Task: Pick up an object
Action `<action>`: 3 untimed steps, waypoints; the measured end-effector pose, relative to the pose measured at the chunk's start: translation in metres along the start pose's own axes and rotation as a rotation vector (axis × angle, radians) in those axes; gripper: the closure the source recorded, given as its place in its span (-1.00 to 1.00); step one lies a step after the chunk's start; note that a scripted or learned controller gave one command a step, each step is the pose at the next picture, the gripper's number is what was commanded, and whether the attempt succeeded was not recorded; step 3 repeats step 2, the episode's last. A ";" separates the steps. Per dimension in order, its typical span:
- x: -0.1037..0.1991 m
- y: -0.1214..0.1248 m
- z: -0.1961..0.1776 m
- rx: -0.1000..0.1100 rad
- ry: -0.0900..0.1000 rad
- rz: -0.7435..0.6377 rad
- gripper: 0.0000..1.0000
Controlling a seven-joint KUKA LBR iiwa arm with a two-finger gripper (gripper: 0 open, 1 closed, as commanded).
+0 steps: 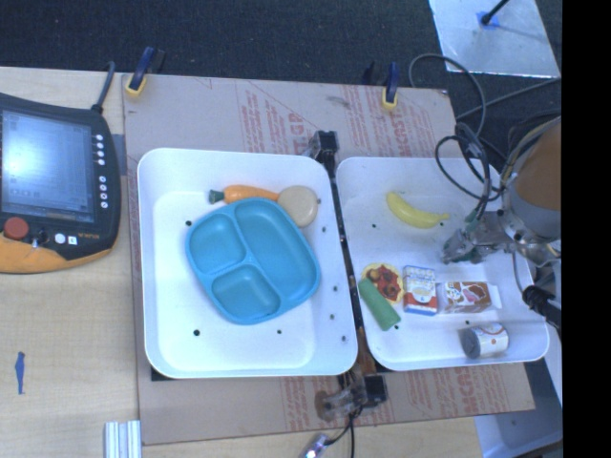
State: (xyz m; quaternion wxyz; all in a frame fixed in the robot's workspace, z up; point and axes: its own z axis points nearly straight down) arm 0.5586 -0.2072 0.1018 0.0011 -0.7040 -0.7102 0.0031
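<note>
Can (pixel 485 340) lies nearest, right bin's (pixel 430 356) near edge. Gripper (pixel 465 246) sits low mid-bin; can't tell jaw state. Best: center over 1 isolated item, banana (pixel 414 212), before closing.

Orange plastic carrot (pixel 250 194) and beige round piece (pixel 298 203) partly hidden under blue sectioned plate (pixel 251 260); small grey metal gripper (pixel 465 246) blurred.

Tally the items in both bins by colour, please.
Blue: 1, divided plate
Orange: 1, carrot
Beige: 1, round piece
Yellow: 1, banana
Green: 1, cucumber
Red/white packs: 3
Grey: 1, can
Total: 9
</note>
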 end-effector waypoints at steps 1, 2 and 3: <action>0.054 0.088 -0.019 -0.005 0.004 0.003 1.00; 0.123 0.099 -0.092 -0.005 0.004 0.003 1.00; 0.123 0.099 -0.092 -0.005 0.004 0.003 1.00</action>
